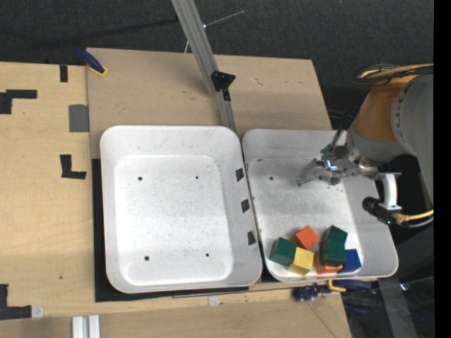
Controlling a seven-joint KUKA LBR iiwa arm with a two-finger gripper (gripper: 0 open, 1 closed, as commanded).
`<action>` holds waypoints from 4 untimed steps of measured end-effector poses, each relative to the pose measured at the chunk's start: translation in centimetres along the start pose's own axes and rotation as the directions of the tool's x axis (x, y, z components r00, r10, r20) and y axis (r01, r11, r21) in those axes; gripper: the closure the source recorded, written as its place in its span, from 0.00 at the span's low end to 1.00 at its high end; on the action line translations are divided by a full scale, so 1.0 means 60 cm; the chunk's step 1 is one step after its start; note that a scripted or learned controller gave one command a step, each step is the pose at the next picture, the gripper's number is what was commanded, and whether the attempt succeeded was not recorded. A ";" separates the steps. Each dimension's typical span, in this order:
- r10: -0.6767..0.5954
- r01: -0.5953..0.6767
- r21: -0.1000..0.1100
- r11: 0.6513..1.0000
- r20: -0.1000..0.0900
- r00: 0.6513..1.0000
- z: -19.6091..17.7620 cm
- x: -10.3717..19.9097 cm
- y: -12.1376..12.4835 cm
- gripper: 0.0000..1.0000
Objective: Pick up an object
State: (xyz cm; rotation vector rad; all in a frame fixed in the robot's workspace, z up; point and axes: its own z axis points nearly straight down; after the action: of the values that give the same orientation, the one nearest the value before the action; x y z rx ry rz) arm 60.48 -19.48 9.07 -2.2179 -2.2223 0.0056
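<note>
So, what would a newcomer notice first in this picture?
Probably the cluster of coloured blocks packed into the near corner of the right bin. Next, the grey arm with its orange band, whose gripper hangs above the bin's bare far half, apart from the blocks.

A pale wooden bench [162,90] carries two shallow white bins side by side on a dark mat [96,259]. The left bin [173,206] touches the right bin [282,160] along their inner rims. Black tape marks [69,166] and a grey patch [78,117] lie on the bench's left part, a blue-and-yellow clamp [91,61] at its far edge
</note>
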 end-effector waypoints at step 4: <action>-0.004 0.004 -0.003 1.000 -0.002 1.000 -0.198 0.099 0.012 1.00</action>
State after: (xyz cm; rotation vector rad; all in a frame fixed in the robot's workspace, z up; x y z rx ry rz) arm 61.24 -13.50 20.95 -2.2140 -2.2268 -0.0005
